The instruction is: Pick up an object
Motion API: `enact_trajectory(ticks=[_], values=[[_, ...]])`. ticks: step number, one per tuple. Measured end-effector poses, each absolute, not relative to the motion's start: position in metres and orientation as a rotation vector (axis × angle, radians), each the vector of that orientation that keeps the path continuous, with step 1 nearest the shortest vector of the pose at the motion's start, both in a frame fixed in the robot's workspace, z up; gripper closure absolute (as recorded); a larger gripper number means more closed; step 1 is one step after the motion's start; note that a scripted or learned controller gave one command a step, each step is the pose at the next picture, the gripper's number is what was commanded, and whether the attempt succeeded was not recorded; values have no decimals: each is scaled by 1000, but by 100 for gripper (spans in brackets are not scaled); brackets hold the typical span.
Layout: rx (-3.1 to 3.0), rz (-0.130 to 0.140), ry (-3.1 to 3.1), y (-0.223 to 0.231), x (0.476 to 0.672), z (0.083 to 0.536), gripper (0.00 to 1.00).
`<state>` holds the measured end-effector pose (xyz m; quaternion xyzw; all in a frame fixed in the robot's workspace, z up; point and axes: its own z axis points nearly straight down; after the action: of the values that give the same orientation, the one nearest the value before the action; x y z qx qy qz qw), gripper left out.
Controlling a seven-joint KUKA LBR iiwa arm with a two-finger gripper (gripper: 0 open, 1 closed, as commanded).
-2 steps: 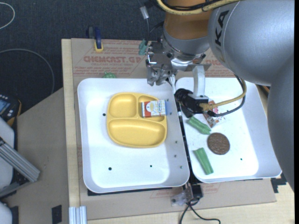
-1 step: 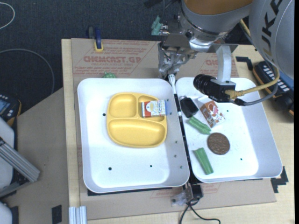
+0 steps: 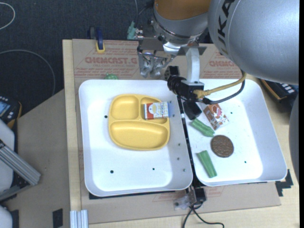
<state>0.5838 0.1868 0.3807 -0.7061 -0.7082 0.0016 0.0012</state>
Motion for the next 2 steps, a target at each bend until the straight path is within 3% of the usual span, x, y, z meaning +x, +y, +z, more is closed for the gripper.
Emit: enact_trajectory(ticks=[1,2], values=[[-2212,10,-2223,227,535,336,100],[-2224,6,-2216,165,499,343,100]])
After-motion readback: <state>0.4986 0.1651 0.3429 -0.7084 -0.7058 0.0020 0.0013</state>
